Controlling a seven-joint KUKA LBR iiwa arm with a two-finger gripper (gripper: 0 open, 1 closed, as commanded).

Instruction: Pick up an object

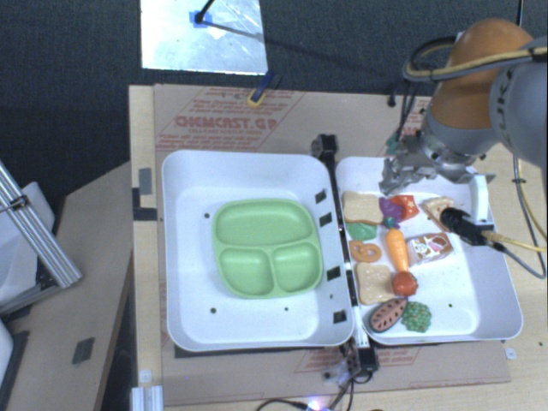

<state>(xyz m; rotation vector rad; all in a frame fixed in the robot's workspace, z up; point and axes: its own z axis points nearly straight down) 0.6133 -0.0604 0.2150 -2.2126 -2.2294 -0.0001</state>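
Note:
The right bin (492, 302) holds several toy foods: a bread slice (360, 205), a purple piece (391, 206) beside a red piece (407, 204), an orange carrot (396, 248), a tomato (405, 283), a second bread slice (373, 282), a broccoli (416, 316), a pink and green oval piece (387, 313), a small orange ring (366, 252) and a packet (430, 247). My gripper (398, 178) hangs over the back of this bin, just above the purple and red pieces. Its fingertips are hidden among the gripper body.
The left bin (184, 195) carries a green divided plate (263, 247). A black divider (336, 229) runs between the bins. A cardboard sheet (227, 118) lies behind them, and a shiny foil sheet (204, 24) lies further back.

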